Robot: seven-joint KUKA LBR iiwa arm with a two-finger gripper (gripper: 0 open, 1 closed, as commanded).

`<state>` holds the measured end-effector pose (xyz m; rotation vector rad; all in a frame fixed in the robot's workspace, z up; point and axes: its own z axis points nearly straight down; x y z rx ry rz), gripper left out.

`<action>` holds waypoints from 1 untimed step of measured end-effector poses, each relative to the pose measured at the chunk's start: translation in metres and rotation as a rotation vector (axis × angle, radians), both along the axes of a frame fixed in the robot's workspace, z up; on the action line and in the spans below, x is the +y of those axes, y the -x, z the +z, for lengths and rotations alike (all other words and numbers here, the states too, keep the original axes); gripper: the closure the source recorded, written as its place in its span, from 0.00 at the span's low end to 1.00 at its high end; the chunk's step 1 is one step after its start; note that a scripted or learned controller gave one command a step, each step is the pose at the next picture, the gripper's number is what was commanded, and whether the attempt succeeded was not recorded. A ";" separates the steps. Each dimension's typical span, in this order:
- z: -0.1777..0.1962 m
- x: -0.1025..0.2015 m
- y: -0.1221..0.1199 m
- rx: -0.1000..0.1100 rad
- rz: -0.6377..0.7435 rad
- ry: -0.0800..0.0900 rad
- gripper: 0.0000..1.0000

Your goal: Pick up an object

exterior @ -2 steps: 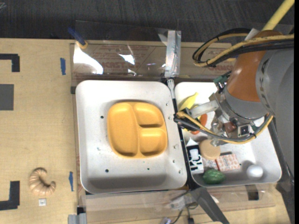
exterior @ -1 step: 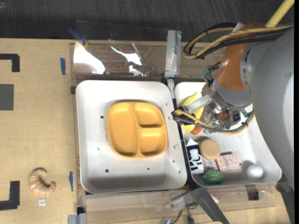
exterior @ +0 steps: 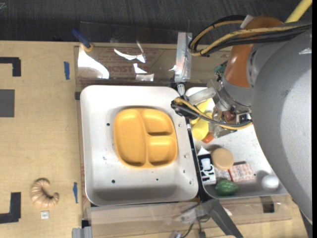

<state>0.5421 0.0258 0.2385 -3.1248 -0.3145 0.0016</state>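
In the right bin (exterior: 257, 148) lay several small objects: a yellow toy (exterior: 199, 128) near the left wall, a round tan disc (exterior: 222, 158), a green lump (exterior: 226, 187) at the front, a red-patterned packet (exterior: 241, 172) and a grey ball (exterior: 270, 182).

the right bin (exterior: 247, 148) is largely covered by the arm (exterior: 282, 83), and its far and right walls are hidden. the gripper (exterior: 210, 114) is buried under cables and wrist hardware, so the state of its fingers cannot be told. a yellow object (exterior: 199, 129) beneath it is partly masked. the print on the red-and-white packet (exterior: 241, 172) is too small to be read.
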 end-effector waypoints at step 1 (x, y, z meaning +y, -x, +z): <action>-0.053 -0.023 0.065 0.008 -0.002 0.001 1.00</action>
